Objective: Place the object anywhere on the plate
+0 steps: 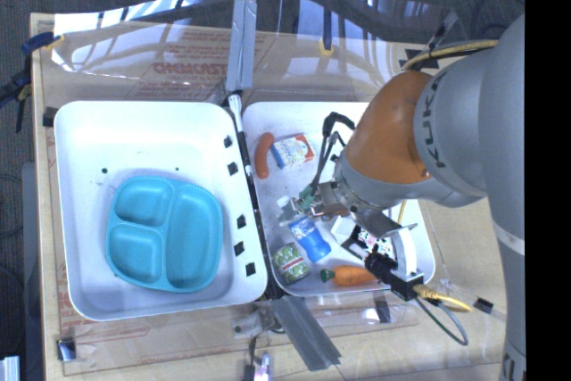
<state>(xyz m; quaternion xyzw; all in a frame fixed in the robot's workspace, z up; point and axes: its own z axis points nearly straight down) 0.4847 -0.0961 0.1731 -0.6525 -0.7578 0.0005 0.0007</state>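
Arm (419, 138) hides right bin's (268, 116) middle & claw; small items beneath unclear.

Left bin (71, 192): blue three-compartment plate (165, 232) sits in the near middle; bare white floor rings it, widest on the far side and along the left wall. No item rests on the plate.

Right bin (259, 125): crowded. Sausage (264, 154) lies along the left wall, with a small carton (292, 151) just right of it. Blue packet (312, 243), green-patterned item (290, 260) and carrot (354, 277) pack the near part. The arm (419, 138) covers the bin's right half. Bare floor: a strip at the far left corner.

Divider (243, 192) between the bins carries black clips.
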